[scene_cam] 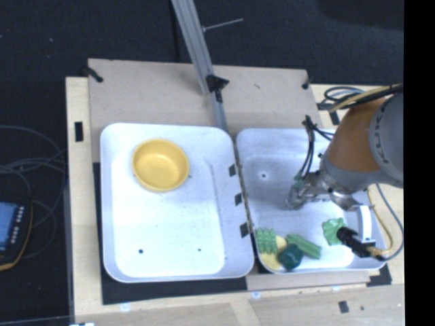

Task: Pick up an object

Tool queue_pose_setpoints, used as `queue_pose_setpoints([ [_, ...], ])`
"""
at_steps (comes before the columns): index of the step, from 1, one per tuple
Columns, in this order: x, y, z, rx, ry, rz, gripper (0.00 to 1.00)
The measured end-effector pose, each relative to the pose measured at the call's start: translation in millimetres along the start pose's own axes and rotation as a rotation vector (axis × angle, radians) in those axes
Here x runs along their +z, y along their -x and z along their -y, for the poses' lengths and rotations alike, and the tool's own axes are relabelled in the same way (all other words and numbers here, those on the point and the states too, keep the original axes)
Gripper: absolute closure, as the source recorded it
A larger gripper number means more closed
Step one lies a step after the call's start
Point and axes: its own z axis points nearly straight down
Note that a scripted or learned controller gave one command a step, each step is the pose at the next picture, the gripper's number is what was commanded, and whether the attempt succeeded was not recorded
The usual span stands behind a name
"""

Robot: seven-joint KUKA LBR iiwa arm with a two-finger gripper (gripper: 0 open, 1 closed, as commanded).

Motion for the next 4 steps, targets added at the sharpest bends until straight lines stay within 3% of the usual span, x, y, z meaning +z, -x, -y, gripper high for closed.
queue_pose_setpoints([
  [2,-122,9,-6,-0.002,0.003,0.002,1.00],
  [3,-120,10,-6,-0.002,-0.003,0.001,1.00],
  [4,-122,-33,8,-0.004,-0.002,0.000,1.00],
])
